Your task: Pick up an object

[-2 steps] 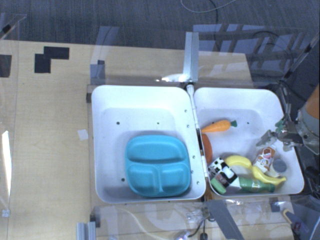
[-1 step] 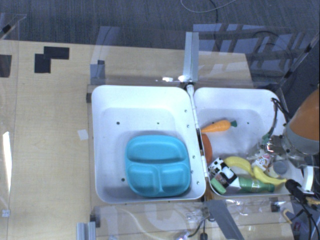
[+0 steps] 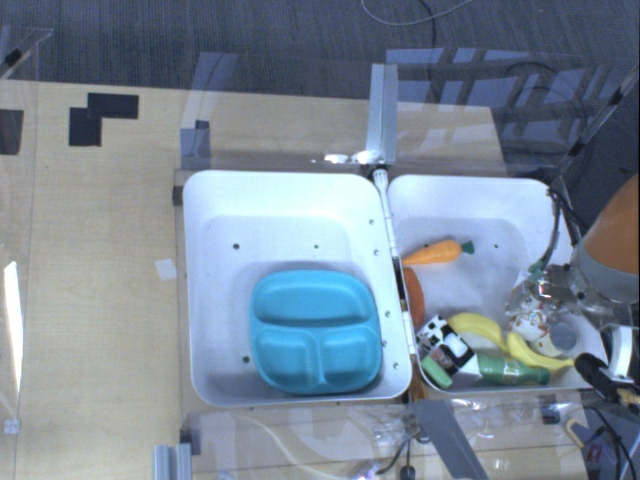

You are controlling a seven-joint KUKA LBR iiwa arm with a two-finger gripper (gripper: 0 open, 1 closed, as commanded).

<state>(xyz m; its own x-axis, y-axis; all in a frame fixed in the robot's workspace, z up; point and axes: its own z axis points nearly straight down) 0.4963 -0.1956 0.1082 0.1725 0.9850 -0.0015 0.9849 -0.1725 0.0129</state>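
Low at the right bin's right edge, gripper hung over a banana; grip state unreadable. Blue divided tray sat in the left bin.

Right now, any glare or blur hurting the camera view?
Camera view: clear panels around the bench throw pale reflections, strongest upper right; the gripper area in the right bin is cluttered, with bright specks, fingers unreadable; soft shadow under the blue divided tray; toy carrot and banana sharp.
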